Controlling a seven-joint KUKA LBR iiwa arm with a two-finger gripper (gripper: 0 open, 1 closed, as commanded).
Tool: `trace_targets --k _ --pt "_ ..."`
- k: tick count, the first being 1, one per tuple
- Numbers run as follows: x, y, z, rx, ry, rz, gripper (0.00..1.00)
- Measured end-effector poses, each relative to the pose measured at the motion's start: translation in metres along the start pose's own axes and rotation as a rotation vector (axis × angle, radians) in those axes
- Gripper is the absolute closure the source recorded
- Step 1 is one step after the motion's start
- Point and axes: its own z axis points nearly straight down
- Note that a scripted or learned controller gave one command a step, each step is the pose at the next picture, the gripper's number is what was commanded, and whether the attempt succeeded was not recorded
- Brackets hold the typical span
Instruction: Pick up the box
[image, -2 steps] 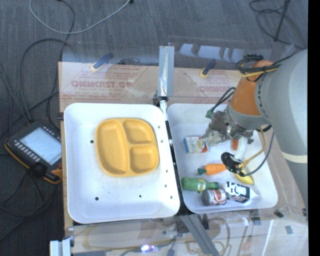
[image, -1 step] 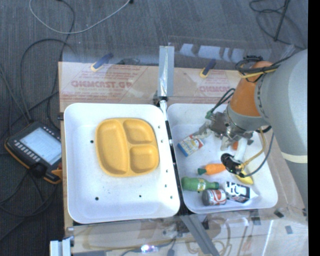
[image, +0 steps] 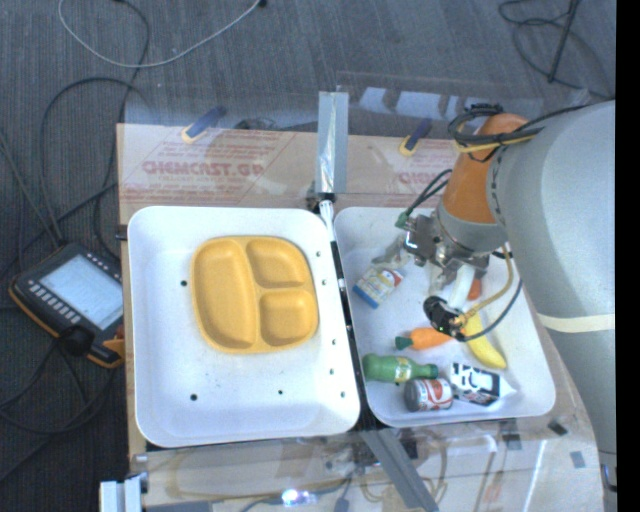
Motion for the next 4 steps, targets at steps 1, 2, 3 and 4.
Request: trace_targets --k 1,2,3,4 --pt "0.007 0.001 -0.001 -0.005 -0.005 -0.031 0.0" --pt "0.012 0.004 -0.013 -0.013 0.004 -0.035 1.0" --pt "0.056 -0.039 -0.088 0.022 0.0 -0.495 1.0" --pt "0.011 -0.066 -0.13 0.022 -0.005 -0.142 1.0"
